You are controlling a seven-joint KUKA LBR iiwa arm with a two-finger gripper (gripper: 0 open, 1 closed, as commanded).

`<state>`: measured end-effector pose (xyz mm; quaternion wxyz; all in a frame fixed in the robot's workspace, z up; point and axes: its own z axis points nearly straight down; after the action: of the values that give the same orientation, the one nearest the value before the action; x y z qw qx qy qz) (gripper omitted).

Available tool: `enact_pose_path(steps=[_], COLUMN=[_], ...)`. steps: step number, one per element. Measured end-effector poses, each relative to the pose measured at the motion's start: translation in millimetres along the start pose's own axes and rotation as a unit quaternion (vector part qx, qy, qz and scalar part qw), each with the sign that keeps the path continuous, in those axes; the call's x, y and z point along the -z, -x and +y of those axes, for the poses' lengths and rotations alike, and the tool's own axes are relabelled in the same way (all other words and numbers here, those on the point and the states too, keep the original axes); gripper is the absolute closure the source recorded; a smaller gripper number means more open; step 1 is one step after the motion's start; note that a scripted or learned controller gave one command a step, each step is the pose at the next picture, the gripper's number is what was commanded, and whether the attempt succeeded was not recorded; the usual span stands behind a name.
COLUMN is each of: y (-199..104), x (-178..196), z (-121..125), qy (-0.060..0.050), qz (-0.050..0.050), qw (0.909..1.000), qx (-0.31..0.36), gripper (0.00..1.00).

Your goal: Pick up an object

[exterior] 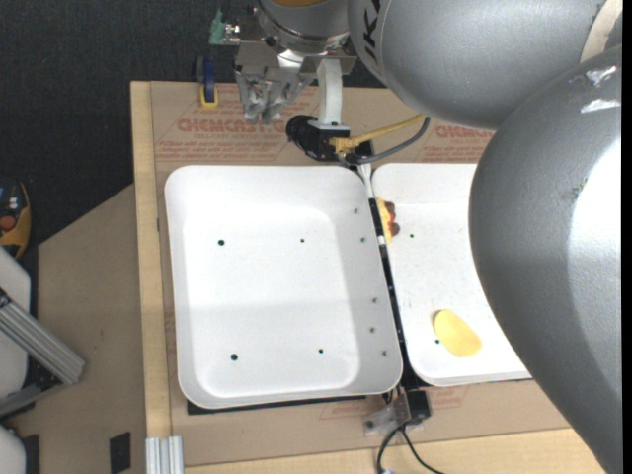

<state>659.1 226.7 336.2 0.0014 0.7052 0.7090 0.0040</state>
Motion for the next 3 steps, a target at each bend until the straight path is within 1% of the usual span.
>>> enact_pose_path(steps=[1,2,3], y=[2.1,2.7,1.7], x=[27.6,-45.9,-8.5], z=[-10.3,3.9,7.5], qy=[-0.001,-0.008,-0.001], qz=[-0.001,-0.003,-0.001], qw=[1.0,1.0,1.0], qx=[-0.002,-0.003,-0.002], gripper=[1.0,1.0,1.0])
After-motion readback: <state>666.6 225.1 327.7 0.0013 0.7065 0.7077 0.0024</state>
